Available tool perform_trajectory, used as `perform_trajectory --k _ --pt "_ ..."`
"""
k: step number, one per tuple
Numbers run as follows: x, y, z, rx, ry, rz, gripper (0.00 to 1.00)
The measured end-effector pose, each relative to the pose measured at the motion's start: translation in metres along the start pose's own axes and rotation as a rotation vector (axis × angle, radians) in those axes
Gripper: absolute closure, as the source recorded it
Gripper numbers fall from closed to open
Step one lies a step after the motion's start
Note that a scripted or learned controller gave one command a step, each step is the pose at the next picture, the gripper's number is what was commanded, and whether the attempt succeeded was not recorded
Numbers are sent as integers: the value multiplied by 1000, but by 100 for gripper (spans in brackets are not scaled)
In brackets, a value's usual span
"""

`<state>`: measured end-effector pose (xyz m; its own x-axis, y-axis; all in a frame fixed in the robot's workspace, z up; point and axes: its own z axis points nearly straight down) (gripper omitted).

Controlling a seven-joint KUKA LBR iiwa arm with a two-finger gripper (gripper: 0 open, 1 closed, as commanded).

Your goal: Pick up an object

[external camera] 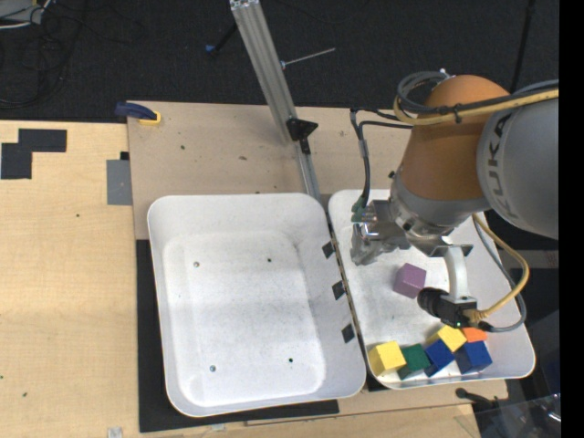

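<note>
Slanted aluminium rail [272, 71] above the left white bin [182, 222]; blue-and-yellow clamp [137, 112] at bench corner.

The left bin [242, 299] lies open across its whole floor. In the right bin [370, 308], free floor runs along the 9 o'clock wall; a purple block [410, 280] sits mid-bin, and coloured blocks [436, 354] crowd the 6 o'clock edge.

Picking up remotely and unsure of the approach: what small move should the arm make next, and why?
Probably shift the gripper a little toward the purple block before descending. That block lies by itself in the right bin, apart from the yellow, green, blue and orange blocks packed along the near edge, so it looks like the easiest target.
</note>
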<state>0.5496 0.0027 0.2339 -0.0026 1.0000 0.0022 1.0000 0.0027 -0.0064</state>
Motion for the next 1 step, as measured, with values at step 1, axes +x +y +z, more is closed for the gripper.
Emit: perform_trajectory --k 1 --pt "48 -25 13 1 0 -1 100"
